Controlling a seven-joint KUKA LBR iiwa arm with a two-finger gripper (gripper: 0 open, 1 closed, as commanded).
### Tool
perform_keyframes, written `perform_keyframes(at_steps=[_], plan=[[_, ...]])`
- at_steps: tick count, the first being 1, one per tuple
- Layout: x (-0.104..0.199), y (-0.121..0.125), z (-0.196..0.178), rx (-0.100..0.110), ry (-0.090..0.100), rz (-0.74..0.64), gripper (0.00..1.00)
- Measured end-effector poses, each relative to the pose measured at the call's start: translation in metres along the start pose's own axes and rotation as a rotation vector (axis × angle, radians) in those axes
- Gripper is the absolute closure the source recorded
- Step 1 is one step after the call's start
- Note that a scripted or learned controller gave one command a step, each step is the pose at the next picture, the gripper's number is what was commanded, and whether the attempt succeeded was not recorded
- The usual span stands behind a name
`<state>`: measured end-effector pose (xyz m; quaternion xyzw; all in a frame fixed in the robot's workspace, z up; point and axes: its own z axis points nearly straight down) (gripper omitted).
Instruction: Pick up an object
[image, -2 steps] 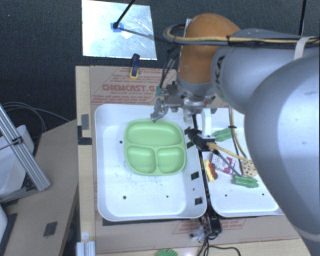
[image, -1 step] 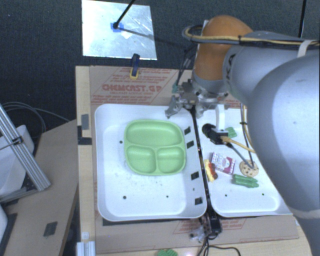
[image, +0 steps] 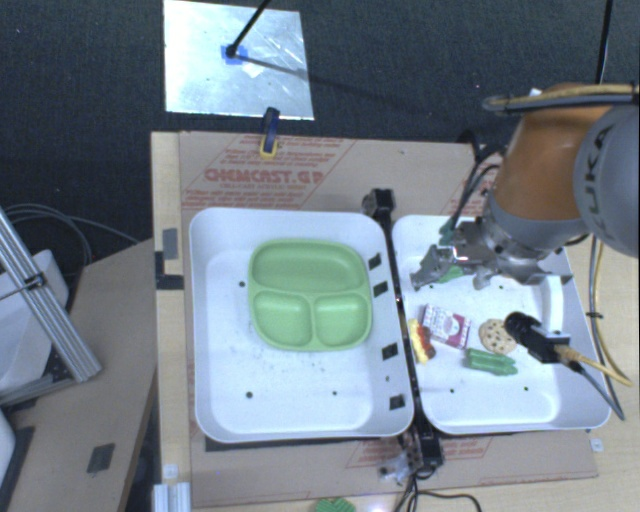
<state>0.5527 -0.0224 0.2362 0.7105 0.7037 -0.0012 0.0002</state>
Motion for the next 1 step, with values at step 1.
perform_keyframes(at_steps=[1], plan=[[0.0026, -0.0698, 0.0547, 0.007, 0.003, -0.008, 0.00]])
